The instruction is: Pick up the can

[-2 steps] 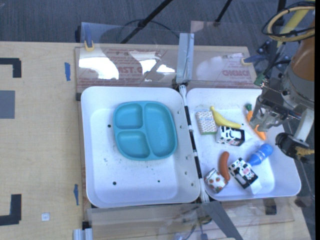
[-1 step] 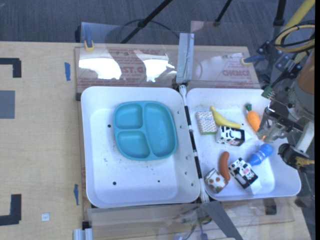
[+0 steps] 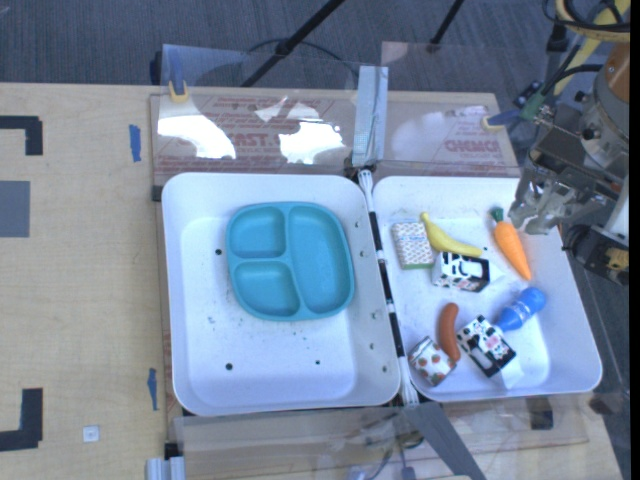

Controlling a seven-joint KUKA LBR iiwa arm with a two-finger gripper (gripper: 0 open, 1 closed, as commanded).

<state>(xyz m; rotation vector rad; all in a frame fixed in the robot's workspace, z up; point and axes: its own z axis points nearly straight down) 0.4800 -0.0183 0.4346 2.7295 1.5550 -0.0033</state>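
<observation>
Pale wood counter [image 3: 80, 268] carries two shallow white bins side by side, with dark carpet beyond. The left bin [image 3: 190, 368] holds a blue divided plate [image 3: 290, 260]. The right bin [image 3: 575, 353] holds the clutter. The can [image 3: 432, 361] sits at that bin's lower left corner, close to the wall between the bins, just beside a sausage [image 3: 449, 328] and near a cow-patterned box [image 3: 487, 346]. It looks small and stubby, seemingly tipped, with a brownish face turned up toward the camera. Its long axis may run lower left to upper right, but it is too small to tell for sure. The hand [image 3: 538, 208] hovers at the upper right of the frame, above the carrot [image 3: 512, 248] and well apart from the can. How far open it is cannot be told, and nothing is visibly held. A good approach would travel down-left across the bin, clear the blue bottle [image 3: 520, 308], and close across the can's narrow width, away from the sausage.
</observation>
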